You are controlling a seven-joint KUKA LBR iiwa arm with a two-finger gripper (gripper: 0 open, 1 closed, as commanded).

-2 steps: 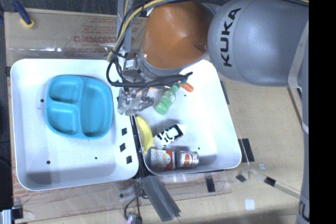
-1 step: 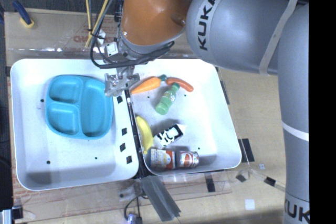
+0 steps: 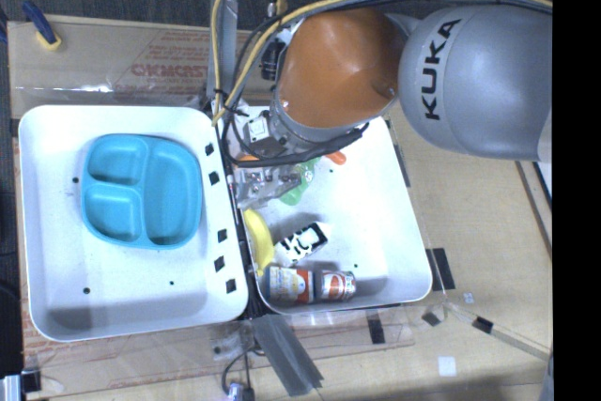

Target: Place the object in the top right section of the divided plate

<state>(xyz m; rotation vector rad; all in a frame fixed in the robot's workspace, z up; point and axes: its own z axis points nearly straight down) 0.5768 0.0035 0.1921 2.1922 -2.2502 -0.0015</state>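
Observation:
A blue divided plate (image 3: 143,189) lies in the left bin (image 3: 56,296), with nothing on it. My gripper (image 3: 268,183) reaches down into the right bin (image 3: 394,230) near its left wall, right over a green item (image 3: 299,187). The orange band and wrist hide most of the gripper. Just below it lie a yellow banana (image 3: 259,241), a black-and-white object (image 3: 302,239) and a small bottle with a red label (image 3: 310,285) on its side. A small orange piece (image 3: 336,159) peeks out beside the wrist.
The grey arm (image 3: 470,80) covers the upper right of the right bin. Cables run from the wrist up past the divider between the bins. A blue-and-yellow tool (image 3: 39,23) lies on the bench at the far left.

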